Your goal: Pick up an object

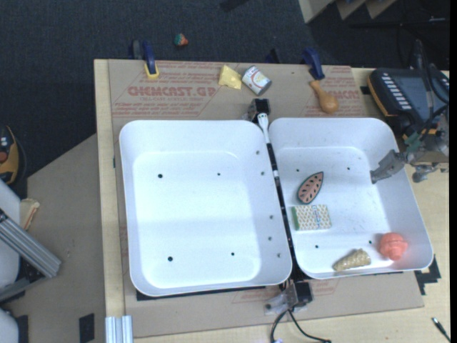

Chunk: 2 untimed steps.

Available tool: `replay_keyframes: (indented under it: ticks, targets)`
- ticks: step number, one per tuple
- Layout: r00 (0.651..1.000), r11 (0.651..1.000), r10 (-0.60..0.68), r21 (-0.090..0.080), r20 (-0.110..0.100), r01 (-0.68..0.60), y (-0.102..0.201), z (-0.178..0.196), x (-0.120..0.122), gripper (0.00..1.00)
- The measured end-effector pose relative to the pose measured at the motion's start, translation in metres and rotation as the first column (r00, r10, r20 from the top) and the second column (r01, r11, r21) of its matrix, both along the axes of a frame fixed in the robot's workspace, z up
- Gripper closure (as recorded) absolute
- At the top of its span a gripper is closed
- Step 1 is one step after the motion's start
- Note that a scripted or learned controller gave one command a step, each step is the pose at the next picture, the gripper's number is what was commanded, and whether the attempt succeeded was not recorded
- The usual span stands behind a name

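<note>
At the right-hand rim of the right bin (335, 122), picking out the gripper (386, 168): grey, wedge-shaped, pointing left and a touch downward, just over the white wall. Cannot tell from up here whether open or closed; no object visible in its grip. Tracing back to the right now, along a short grey wrist into a knot of cables and hardware on the arm (430, 151), lying low and nearly level, running out past the frame's right side. Reaching barely inside the bin, then, and hanging well apart from every piece on the floor. Moving inward to the candidates, all four lying in that right bin. Nearest the centre, a brown striped oval (310, 187), tilted, close to the divide between the bins. Just below it, near but apart, a green-and-white patterned pad (312, 217), flat. Down toward the near wall, a beige lumpy piece (351, 260). Beside that, tucked into the near right corner, a pink round object (393, 246), closest of the lot to the gripper yet not touching it. Over to the left bin (186, 123), sitting flush alongside. Beyond both bins, on the cardboard bench top: a yellow wedge (230, 78) beside a small white box (256, 80), and a brown pear-shaped thing (325, 98).
</note>
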<state>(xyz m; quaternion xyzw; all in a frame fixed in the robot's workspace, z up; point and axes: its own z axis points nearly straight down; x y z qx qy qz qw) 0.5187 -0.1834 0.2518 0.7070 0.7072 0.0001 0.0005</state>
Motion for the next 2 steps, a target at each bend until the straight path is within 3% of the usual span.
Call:
replay_keyframes:
  ticks: [1, 2]
  targets:
    - [1.000, 1.000, 0.012, 0.006, -0.009, -0.012, 0.153, -0.071, 0.006, 0.00]
    - [1.000, 1.000, 0.005, 0.001, 0.018, -0.005, 0.165, 0.079, 0.012, 0.00]
